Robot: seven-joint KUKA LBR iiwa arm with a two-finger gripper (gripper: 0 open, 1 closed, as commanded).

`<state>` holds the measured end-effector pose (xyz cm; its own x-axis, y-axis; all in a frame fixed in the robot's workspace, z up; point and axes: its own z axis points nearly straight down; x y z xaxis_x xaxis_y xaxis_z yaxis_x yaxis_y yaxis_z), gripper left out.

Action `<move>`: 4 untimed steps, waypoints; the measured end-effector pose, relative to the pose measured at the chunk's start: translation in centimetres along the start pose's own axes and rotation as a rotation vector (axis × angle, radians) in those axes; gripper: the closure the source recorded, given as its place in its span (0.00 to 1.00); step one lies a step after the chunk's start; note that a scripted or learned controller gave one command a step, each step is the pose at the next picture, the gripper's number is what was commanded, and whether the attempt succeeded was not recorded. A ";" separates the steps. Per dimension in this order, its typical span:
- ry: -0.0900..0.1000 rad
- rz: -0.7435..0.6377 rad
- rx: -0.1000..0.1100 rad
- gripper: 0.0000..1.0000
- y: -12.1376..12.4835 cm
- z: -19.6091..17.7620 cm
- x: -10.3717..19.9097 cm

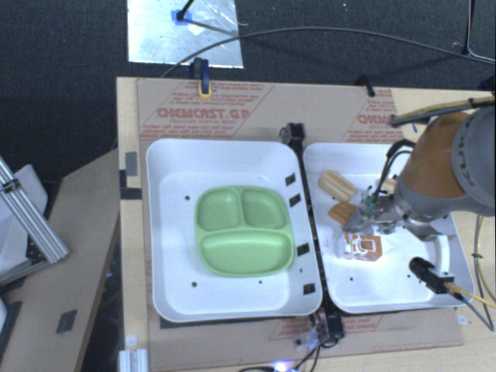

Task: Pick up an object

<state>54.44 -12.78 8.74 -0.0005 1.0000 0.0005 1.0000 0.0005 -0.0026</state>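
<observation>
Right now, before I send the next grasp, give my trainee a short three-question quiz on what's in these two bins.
1. True or false: the green divided plate lies in the left bin.
2. How many compartments does the green divided plate have: A two, B three, C five?
3. Fill in: the gripper is over the ____ bin, close to the tan wooden piece and the orange and white object.

Key: 1 true. 2 B, two small compartments at the top and one wide one below. 3 right; the right bin is the one the arm reaches over.
</observation>
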 end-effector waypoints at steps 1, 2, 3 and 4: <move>-0.001 0.001 -0.005 1.00 0.2 -1.3 0.0; -0.002 0.001 -0.008 1.00 0.5 -5.9 -0.7; -0.002 -0.003 -0.009 1.00 0.3 -10.3 -0.9; -0.002 -0.004 -0.011 1.00 0.5 -15.7 -0.9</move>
<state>54.96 -13.71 24.45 -0.0049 1.0000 -0.0019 1.0000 0.0049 0.0080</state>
